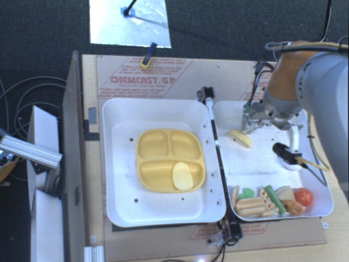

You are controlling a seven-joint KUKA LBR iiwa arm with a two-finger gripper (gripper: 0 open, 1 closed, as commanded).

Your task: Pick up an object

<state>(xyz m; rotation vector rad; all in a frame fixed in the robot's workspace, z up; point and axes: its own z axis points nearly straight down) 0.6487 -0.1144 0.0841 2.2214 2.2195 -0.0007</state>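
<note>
The light is bright and even, falling from above. The left bin [122, 201] and the right bin [256, 162] look very white, almost washed out. A shiny sheet [131, 15] on the dark floor [32, 26] gives off a pale glare (like a dull mirror). Shadows are soft and faint. Everything looks a little fuzzy.

The right bin's [259, 165] centre is bare; toy food [262, 203] crowds its 6 o'clock edge, and a yellow slice [240, 138] lies at 10 o'clock. A yellow tray [155, 146] fills the left bin's [122, 168] middle.
</note>
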